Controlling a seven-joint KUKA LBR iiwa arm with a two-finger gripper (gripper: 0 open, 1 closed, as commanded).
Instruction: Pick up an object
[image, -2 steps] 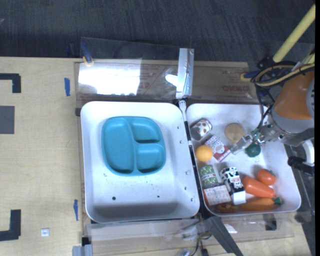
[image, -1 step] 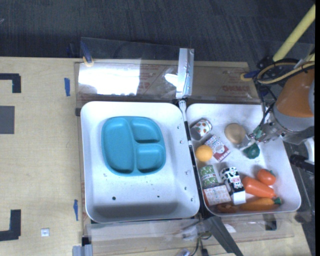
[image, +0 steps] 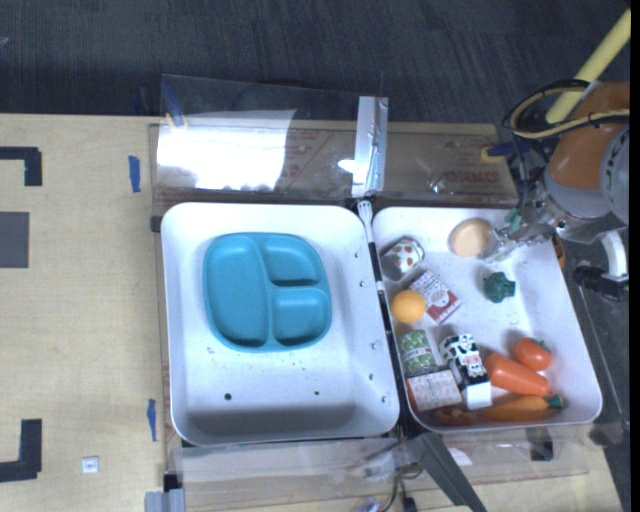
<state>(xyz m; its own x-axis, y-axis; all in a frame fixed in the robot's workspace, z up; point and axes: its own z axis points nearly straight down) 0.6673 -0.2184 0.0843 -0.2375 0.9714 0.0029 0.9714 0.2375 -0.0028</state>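
Note:
The right bin (image: 575, 330) holds several small items. A tan round piece (image: 469, 238) lies at its far side, with a dark green lump (image: 499, 287) just in front of it. My gripper (image: 510, 238) hangs over the bin's far right corner, right beside the tan piece and slightly above the green lump. I see nothing held in it. Nearer the divider are a round can (image: 403, 256), a red-and-white packet (image: 436, 296) and an orange ball (image: 407, 306).
The left bin (image: 190, 380) carries a blue divided tray (image: 268, 290). At the right bin's near side lie a green packet (image: 417, 350), a cow-patterned toy (image: 462, 355), carrots (image: 516, 376) and a small box (image: 434, 388). A clear plastic sheet (image: 240, 150) stands behind the bins.

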